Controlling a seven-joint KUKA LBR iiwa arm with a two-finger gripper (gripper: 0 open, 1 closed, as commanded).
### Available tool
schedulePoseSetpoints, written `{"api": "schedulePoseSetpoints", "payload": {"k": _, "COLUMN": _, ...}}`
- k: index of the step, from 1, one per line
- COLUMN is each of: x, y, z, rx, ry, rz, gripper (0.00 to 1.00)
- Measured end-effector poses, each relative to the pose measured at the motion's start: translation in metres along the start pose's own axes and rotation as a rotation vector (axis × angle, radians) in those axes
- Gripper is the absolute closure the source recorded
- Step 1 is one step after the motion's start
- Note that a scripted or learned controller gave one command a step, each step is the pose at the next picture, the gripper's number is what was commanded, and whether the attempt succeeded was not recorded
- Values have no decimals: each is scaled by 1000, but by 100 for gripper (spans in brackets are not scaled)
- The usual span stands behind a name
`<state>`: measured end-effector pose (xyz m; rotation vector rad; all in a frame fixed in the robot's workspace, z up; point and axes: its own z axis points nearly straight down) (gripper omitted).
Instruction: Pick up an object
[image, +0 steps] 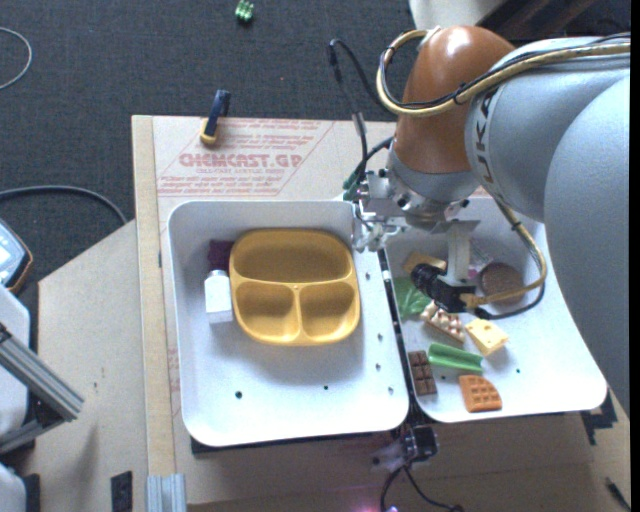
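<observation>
My gripper (368, 228) hangs over the divider between the two bins, at the back, just right of the yellow divided plate (293, 285) in the left bin (190, 340). The grey arm covers much of the right bin (560, 375). In that bin lie a green leaf piece (410, 297), a studded biscuit (443, 322), a cheese wedge (487, 336), a green stick (455, 357), a chocolate bar (422, 373), an orange waffle (481, 392) and a brown round piece (500, 280). I see nothing held in the gripper.
A white bottle (218, 297) and a dark maroon item (220, 250) sit against the plate's left side. A blue and yellow tool (214, 118) lies on the cardboard sheet (250, 160) behind the bins. The left bin's front floor is bare.
</observation>
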<state>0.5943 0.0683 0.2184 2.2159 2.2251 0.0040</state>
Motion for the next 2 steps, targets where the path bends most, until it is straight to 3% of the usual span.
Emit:
{"api": "schedulePoseSetpoints", "payload": {"k": 1, "x": 11, "y": 7, "z": -15, "rx": -1, "ry": -1, "rz": 2, "gripper": 100}}
{"api": "schedulePoseSetpoints", "payload": {"k": 2, "x": 0, "y": 2, "z": 4, "rx": 7, "ry": -1, "rz": 5, "gripper": 100}}
